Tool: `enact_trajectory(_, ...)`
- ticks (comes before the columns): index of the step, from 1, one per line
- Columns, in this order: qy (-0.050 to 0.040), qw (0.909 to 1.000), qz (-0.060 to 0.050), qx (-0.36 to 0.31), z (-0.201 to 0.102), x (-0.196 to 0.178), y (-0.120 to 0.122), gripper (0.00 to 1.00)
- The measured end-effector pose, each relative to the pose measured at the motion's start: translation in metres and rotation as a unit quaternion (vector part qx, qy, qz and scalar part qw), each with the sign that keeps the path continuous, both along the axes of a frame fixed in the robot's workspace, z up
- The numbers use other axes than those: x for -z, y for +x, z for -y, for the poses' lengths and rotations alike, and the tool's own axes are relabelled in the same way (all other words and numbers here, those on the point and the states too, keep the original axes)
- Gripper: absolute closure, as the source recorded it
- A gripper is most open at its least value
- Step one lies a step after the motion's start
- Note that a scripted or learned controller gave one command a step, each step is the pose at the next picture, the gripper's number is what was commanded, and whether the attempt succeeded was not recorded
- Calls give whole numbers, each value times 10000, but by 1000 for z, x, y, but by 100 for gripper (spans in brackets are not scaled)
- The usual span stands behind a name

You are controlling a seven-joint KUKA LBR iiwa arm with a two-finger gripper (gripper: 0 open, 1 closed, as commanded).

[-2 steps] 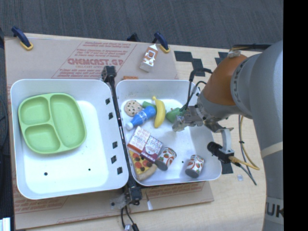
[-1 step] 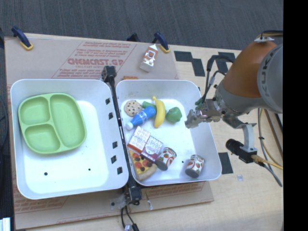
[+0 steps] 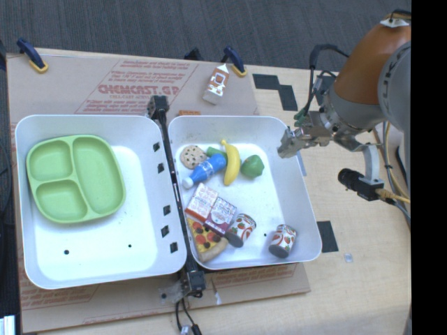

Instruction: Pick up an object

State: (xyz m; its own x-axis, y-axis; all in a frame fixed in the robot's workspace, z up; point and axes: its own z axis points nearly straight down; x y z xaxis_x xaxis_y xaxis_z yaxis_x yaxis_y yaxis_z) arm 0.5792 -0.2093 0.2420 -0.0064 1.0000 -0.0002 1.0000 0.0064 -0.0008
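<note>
Camera view shows the gripper [image 3: 289,147] poised over the right bin's [image 3: 293,208] right rim, holding nothing; whether its jaws stand wide or narrow I cannot tell. Candidates crowd that bin's left half: a banana [image 3: 231,162], blue bottle [image 3: 206,169], cookie [image 3: 190,157] and green ball [image 3: 252,165], probably tipped in loose. A can [image 3: 282,241] lies near the bottom right corner. The cardboard sheet [image 3: 140,82] reads "CHEMCAST GP".
</note>
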Motion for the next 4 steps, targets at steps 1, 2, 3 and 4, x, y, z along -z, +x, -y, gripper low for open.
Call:
enact_trajectory(1,4,10000,-9,-1,-51,57,50,100)
enact_trajectory(2,-1,10000,-10,8,-63,34,-3,100)
enact_trajectory(3,1,10000,-2,-2,-55,48,44,100)
enact_trajectory(4,3,10000,-6,11,-39,24,-11,100)
